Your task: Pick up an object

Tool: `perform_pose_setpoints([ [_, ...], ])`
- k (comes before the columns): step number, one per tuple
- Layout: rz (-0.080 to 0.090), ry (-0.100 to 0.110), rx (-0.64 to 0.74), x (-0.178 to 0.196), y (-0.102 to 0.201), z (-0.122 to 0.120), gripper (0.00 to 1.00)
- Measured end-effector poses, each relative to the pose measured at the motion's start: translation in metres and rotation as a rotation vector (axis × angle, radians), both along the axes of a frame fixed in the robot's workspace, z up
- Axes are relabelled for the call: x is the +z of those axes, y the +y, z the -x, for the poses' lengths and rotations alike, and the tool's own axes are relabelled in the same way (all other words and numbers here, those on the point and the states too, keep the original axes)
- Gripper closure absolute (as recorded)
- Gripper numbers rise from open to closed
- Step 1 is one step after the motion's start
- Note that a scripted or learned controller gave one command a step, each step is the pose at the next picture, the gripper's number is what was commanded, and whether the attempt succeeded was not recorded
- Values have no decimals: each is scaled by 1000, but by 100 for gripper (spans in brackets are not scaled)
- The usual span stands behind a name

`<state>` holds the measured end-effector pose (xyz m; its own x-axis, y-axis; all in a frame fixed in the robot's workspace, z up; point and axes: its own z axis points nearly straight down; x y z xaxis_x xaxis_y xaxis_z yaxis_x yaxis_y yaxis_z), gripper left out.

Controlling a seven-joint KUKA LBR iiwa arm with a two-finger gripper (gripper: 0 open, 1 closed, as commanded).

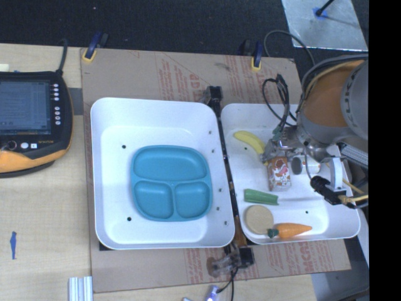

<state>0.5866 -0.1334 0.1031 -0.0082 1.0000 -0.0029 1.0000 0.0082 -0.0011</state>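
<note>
My gripper (282, 154) hangs over the upper middle of the right bin (351, 227), below the grey arm with its orange band (326, 96). A small red and white packet (280, 174) sits directly under the gripper, its top end touching or hidden by it. A yellow banana (249, 141) lies just left of the gripper. Further forward lie a green stick-shaped piece (260, 197), a round beige disc (258, 218) and an orange carrot (291, 231).
The left bin (106, 168) holds a blue divided plate (170, 182). A black and white tool part (332, 184) with cables sticks out at the right bin's right side. A tablet controller (31, 121) lies at the bench's far left.
</note>
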Motion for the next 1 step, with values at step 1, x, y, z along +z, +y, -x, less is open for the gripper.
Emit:
perform_pose_setpoints([
  [1,-4,1,-4,89,73,-14,100],
])
